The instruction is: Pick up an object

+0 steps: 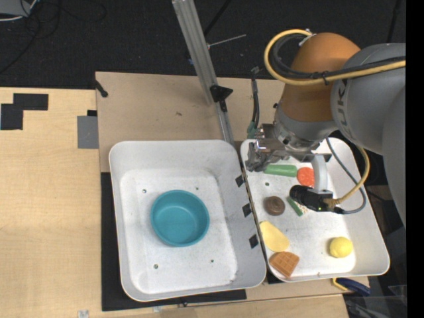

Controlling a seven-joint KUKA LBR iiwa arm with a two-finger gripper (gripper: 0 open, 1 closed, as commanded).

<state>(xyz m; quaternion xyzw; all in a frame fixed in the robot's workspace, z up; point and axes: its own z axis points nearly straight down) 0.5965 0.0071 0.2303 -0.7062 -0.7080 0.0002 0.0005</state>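
The right bin holds several small toy foods. A green stick and a red-orange piece lie near its back, just right of my gripper. A brown round piece sits in the middle, a pale yellow wedge and a waffle-like piece near the front left, and a yellow lemon at the front right. My gripper hangs low over the bin's back left corner, beside the green stick. I see nothing held in it.
The left bin holds a teal bowl. A slanted metal rail runs down to the bins' shared wall behind the gripper. A black cable with a plug hangs from the arm over the right bin.
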